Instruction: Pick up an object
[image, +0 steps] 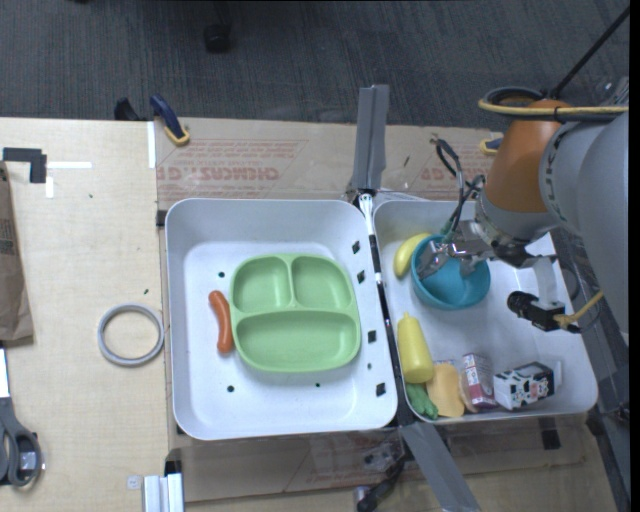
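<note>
While the arm reached in from the right, its gripper (441, 256) hung over the blue bowl (455, 285) in the right bin (560, 400), beside a banana (407, 253); whether its claw was apart or together could not be told.

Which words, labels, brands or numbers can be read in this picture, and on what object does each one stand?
No text here can be read with certainty.
Cardboard sheet behind the bins: red printed lettering, seen upside down, too blurred to read.
Small black-and-white carton in the right bin: printed pattern, no legible words.
Pink packet beside it: print too small to read.
Brown paper bag at the left edge: faint print, not legible.
</note>
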